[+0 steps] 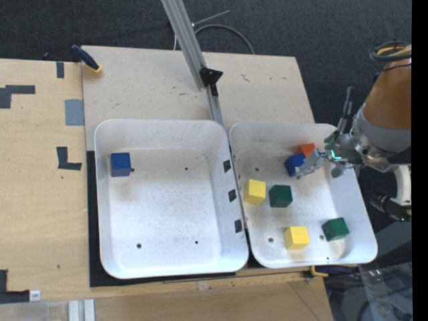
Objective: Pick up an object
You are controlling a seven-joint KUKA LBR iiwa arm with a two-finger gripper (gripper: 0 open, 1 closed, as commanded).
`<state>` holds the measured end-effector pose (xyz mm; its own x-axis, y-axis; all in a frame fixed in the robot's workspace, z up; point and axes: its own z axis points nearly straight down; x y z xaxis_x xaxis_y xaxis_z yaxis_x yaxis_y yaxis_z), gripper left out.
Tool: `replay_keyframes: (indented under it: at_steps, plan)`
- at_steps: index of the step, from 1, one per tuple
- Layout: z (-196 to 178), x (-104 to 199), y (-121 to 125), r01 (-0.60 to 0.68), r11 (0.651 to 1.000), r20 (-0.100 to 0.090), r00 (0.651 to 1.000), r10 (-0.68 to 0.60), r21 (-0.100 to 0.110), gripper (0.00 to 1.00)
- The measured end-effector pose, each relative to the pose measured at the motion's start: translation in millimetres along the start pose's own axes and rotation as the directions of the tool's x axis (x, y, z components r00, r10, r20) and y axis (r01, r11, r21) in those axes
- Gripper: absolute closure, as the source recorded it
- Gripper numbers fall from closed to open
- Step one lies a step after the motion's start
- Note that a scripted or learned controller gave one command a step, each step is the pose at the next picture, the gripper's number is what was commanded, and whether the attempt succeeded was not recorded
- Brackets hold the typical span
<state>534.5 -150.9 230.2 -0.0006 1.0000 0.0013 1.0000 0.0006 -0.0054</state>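
Note:
The right bin point(366, 241) holds several cubes: a blue one point(292, 164) with an orange one point(307, 150) touching it behind, a yellow one point(255, 191) beside a dark green one point(280, 196), and near the front another yellow one point(296, 236) and a green one point(335, 229). A lone blue cube point(120, 164) sits at the left side of the left bin point(101, 134). My gripper point(314, 162) reaches in from the right and hangs right beside the blue and orange cubes, partly overlapping the blue one's right edge. No cube is visibly lifted.
A slanted metal rail point(184, 29) runs from the top down to the gap between the bins. The arm's orange band point(391, 95) stands over the right bin's right rim. A blue and yellow tool point(85, 57) lies on the board at back left.

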Motion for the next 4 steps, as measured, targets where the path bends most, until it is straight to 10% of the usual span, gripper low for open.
replay_keyframes:
  at_steps: [4]
  plan:
    - [118.0, -0.2, 15.8, 0.000, 1.000, 0.003, 1.000, 0.000, -0.025, 0.00]
